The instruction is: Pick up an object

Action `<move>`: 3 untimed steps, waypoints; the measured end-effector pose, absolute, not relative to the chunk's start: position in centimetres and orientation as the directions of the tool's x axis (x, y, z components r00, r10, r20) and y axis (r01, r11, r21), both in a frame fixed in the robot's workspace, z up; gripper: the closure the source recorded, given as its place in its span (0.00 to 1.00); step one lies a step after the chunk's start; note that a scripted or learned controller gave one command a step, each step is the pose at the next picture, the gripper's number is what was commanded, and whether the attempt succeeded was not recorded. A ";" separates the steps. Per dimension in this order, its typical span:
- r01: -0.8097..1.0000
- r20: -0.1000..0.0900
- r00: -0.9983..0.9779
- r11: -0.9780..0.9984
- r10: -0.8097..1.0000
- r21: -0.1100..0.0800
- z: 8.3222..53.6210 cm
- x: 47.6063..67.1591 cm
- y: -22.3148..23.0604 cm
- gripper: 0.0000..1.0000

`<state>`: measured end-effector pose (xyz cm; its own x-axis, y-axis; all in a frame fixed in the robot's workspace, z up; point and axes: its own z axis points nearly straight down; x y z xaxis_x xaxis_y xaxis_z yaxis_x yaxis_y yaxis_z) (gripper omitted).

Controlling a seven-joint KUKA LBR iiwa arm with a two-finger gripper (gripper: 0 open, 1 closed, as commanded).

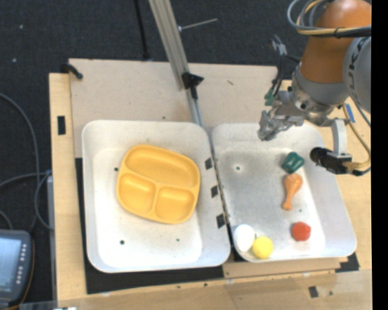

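Hovering end effector (269, 132) over right bin's (330, 237) back edge, grip state unclear.
Green block (292, 162), drumstick (290, 190), red ball (301, 231) nearby; yellow tray (158, 183) in left bin (97, 237).

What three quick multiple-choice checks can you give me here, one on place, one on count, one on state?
1. Where is the yellow tray?
A. In the left bin
B. In the right bin
C. On the bare bench

2. How many small items lie in the right bin?
A. Two
B. Five
C. Eight

3. How is the gripper placed?
A. Above the right bin's far edge, nothing seen between its fingers
B. Pressed onto the tray
C. Down at the bin's near corner

Key: 1 A, the tray sits inside the left bin. 2 B, the green block, orange drumstick, red piece, yellow ball and white ball make five. 3 A, it sits over the far edge, apart from every item.
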<state>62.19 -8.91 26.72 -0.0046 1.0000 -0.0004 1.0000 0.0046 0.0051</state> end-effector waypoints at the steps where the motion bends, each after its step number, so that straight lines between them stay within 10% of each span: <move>1: 1.000 0.000 -0.005 0.005 1.000 0.000 25.4 60.8 -3.9 1.00; 3: 1.000 0.001 -0.007 0.007 1.000 0.000 24.7 58.6 5.5 1.00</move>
